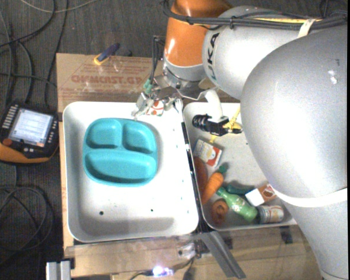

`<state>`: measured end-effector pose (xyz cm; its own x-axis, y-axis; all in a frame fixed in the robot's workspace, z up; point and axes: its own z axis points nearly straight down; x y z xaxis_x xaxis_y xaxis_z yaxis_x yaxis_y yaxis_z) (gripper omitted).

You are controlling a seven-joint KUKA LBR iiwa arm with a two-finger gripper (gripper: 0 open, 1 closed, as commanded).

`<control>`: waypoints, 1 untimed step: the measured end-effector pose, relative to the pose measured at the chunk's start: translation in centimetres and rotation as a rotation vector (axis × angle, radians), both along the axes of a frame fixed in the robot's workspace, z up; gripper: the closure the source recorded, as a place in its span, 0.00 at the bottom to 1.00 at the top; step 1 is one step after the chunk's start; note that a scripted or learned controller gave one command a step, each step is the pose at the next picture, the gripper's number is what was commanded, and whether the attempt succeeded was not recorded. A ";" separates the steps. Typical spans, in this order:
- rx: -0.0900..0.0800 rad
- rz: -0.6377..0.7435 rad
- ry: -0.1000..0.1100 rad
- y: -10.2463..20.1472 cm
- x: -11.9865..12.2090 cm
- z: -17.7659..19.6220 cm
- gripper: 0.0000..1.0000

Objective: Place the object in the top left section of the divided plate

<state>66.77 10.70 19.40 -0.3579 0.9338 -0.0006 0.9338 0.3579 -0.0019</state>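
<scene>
A teal divided plate (121,150) lies in the left white bin (81,214), with two small sections along its far side and one long section nearer me. My gripper (155,102) hangs over the far rim of that bin, just beyond the plate's top right section. A small red and white object (157,105) sits between its metal fingers. The plate's top left section (105,134) lies to the left of the gripper and a little nearer me.
The right bin (245,156) holds a red and white carton (208,151), a carrot (209,182), a green bottle (236,204), a can (270,213) and a brown item (220,210). Cardboard (99,77) lies behind the bins. A handheld pendant (26,132) rests at left.
</scene>
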 end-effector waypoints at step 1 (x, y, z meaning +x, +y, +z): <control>0.000 0.014 -0.001 -3.2 0.0 5.5 1.00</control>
<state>66.82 7.55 24.88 -0.3712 0.9286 -0.0013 0.9286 0.3712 -0.0016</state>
